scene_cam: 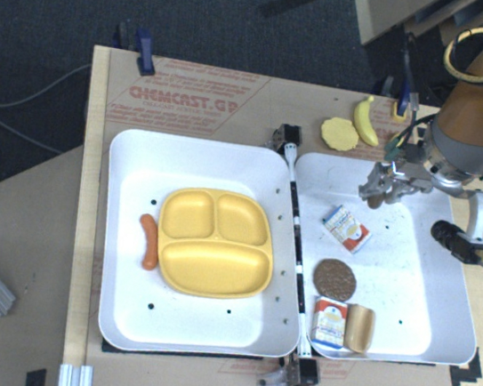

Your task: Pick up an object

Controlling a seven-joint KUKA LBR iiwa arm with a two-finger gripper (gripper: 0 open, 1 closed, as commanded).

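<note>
- The small carton (345, 227), white with blue and red print, lies tilted in the right bin (430, 288), the loose item nearest the gripper (377, 190).
- The gripper hangs above the bin's far left part, just beyond the carton; I cannot tell how its fingers are set.
- A sound approach, I judge: centre over the carton, align with its narrow sides, descend straight.
- Nearer the camera lie a brown round cookie (335, 279), a second carton (329, 324) and a tan piece (359, 328).

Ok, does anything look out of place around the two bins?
Yes. A banana and a yellow slice lie on the bench behind the right bin, outside both bins, unlike the other items.
</note>
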